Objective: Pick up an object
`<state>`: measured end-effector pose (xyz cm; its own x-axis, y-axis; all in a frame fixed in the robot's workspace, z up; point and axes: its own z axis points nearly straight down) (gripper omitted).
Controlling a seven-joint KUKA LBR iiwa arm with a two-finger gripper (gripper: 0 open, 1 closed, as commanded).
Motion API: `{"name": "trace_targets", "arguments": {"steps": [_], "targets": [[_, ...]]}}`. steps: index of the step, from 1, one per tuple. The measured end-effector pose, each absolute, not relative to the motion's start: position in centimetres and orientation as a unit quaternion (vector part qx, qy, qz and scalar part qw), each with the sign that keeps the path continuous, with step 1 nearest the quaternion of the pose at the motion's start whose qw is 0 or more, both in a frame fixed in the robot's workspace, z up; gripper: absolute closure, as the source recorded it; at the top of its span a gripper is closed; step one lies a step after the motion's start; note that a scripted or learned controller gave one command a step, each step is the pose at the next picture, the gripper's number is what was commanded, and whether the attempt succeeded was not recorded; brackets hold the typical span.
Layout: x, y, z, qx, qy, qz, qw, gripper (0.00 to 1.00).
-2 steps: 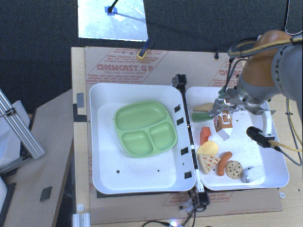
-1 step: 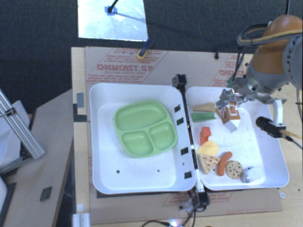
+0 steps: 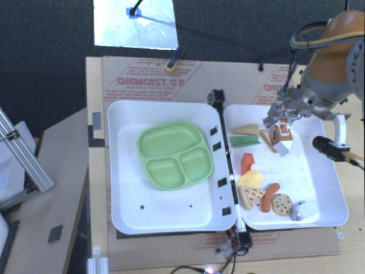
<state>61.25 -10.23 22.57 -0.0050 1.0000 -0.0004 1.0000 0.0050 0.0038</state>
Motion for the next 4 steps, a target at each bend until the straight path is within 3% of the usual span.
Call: {"name": "trace_targets", "arguments": {"steps": [1,4], "targets": [[63.7,-7.1,21.5,0.704,0.710,0.0010,0.002,1.00],[63.5,-6.9,23.3,0.705,0.710,0.0009,0.001,1.00]]}}
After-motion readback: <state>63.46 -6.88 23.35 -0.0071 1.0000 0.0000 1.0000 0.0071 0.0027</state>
